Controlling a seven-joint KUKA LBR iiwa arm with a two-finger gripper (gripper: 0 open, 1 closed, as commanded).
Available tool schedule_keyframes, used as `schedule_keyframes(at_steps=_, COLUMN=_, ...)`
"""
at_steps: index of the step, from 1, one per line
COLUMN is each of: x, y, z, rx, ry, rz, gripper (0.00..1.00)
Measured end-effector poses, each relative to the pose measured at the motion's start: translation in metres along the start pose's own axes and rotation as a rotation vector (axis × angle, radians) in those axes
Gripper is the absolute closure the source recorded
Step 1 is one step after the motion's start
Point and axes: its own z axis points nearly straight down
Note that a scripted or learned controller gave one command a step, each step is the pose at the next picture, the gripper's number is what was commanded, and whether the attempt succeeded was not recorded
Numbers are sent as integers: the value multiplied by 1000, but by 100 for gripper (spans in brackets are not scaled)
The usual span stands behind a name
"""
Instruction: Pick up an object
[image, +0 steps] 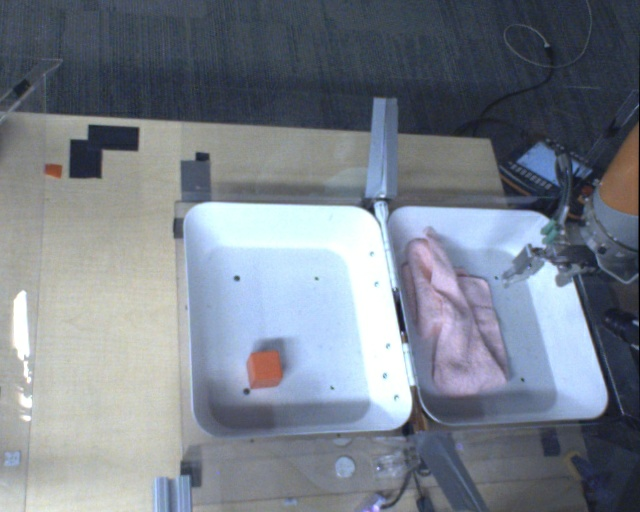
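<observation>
The approach step is judged in hand: the gripper (541, 265) is seen spread and unladen over the right bin (560, 400), near the pink cloth (455, 320), where descent and closing are called for.

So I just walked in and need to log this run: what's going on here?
The arm's gripper hangs over the right bin, near its far right rim, holding nothing. A pink cloth lies crumpled along that bin's left side. An orange block sits in the left bin, near its front.
</observation>
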Motion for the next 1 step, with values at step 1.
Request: schedule_keyframes(at_steps=1, x=6, y=20, z=99, rx=-1, ry=0, rz=-262, gripper=0)
